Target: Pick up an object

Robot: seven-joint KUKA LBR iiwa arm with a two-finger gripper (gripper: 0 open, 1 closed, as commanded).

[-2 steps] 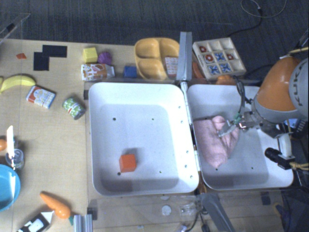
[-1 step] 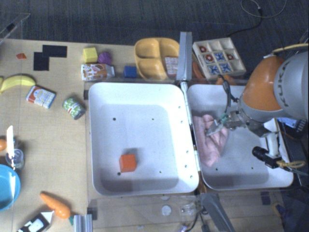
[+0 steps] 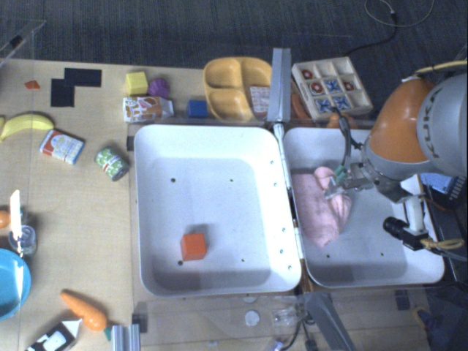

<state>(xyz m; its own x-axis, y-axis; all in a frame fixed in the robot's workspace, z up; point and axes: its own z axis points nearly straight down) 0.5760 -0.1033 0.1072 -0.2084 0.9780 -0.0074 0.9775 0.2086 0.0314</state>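
Pink cloth (image 3: 322, 202) lay crumpled in the right bin (image 3: 380, 269), against its left wall. The end effector (image 3: 338, 184) was positioned over the cloth's upper right part, at or touching the fabric; whether its fingers were open or closed could not be determined. An orange cube (image 3: 194, 246) sat in the left bin (image 3: 212, 152), toward its near left corner. A yellow divided dish (image 3: 235, 86) stood on the bench (image 3: 73, 218) behind the bins.
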